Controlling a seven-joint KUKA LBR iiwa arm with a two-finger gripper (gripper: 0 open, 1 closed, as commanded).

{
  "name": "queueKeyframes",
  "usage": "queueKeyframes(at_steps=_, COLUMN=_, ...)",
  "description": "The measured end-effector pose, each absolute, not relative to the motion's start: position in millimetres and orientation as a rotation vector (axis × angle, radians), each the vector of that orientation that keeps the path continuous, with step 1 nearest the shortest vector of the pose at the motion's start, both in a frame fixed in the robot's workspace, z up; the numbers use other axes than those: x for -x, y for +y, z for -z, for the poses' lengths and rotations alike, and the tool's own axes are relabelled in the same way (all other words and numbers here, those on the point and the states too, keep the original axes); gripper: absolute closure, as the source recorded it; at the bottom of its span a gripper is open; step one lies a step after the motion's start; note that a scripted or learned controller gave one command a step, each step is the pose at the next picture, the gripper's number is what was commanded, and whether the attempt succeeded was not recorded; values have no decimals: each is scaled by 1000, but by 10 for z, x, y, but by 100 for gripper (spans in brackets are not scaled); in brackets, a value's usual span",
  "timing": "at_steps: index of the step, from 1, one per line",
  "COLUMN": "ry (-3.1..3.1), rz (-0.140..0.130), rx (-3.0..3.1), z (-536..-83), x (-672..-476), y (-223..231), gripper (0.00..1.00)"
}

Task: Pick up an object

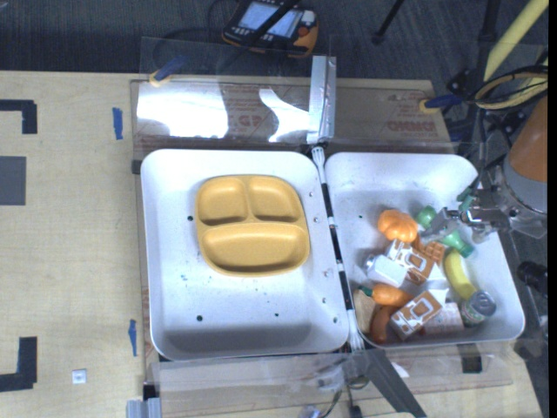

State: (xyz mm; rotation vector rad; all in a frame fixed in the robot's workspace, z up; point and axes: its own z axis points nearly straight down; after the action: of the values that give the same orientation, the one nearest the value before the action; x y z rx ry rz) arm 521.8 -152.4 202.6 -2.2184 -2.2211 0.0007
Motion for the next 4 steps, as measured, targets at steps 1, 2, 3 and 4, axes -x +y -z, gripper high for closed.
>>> queueKeyframes(at_steps=1, ry=-2535, rz=22, rx=1894, z=-1159, x=-5303, y=-1675, gripper=0)
queueKeyframes(at_steps=2, ry=-2647, rz=2, rx=1700, z=-1757, x=-5453, y=-2074, gripper=0)
queueKeyframes(at_steps=3, ry=-2624, rz=13, rx=1743, z=-1046, x=-5568, y=-2165, gripper=0)
queueKeyframes(at_steps=4, ry=-2550, rz=37, rx=1873, z=-974, x=-5352, y=-2135, gripper=0)
